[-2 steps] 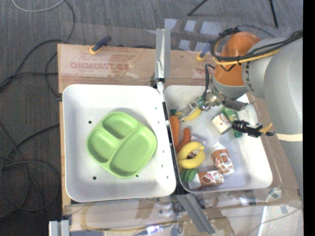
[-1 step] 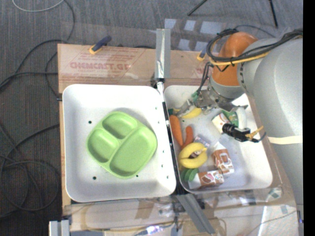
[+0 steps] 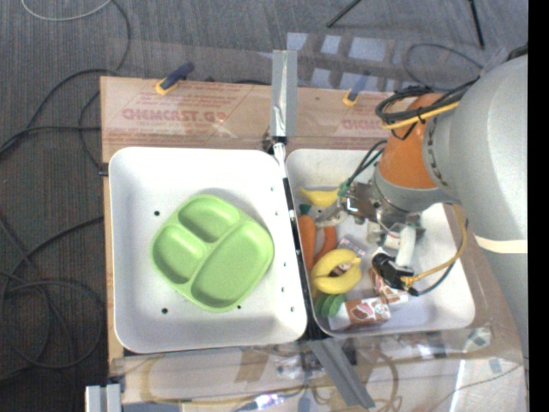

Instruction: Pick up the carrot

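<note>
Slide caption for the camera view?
Arm over right bin; carrot at its left wall; green plate in left bin.

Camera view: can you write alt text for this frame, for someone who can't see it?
The grey arm's tool hangs over the right bin, apart from the carrot, which lies along that bin's left wall beside a yellow item. The left bin holds a green divided plate.

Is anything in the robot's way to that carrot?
Nothing covers the carrot, lying by the right bin's left wall. A yellow toy sits close beside it, on the gripper's side.
</note>
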`<control>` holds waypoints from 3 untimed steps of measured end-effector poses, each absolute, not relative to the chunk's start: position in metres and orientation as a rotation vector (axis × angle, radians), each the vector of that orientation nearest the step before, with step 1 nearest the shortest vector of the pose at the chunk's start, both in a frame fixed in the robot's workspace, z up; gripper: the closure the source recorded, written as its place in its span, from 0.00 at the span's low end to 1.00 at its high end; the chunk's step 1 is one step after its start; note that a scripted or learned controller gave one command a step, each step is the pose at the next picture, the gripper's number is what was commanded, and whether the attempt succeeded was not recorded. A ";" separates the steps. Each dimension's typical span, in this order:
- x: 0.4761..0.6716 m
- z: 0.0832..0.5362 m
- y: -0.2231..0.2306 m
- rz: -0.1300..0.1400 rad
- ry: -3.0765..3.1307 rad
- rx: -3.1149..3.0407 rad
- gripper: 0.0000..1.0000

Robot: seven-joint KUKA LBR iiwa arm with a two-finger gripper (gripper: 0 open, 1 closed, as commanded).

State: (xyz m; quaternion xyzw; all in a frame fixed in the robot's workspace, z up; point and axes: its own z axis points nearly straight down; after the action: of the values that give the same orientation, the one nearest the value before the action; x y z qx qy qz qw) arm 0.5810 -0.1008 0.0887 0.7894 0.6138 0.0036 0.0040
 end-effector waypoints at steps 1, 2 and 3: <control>0.663 0.133 -0.097 -0.003 2.154 2.285 0.00; 0.553 0.097 -0.101 -0.005 2.222 2.227 0.00; 0.611 0.133 -0.113 -0.001 2.631 1.714 0.00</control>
State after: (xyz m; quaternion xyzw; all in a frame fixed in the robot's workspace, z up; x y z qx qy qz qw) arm 0.6108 -0.1125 0.1333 0.5457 0.8380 -0.0005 0.0008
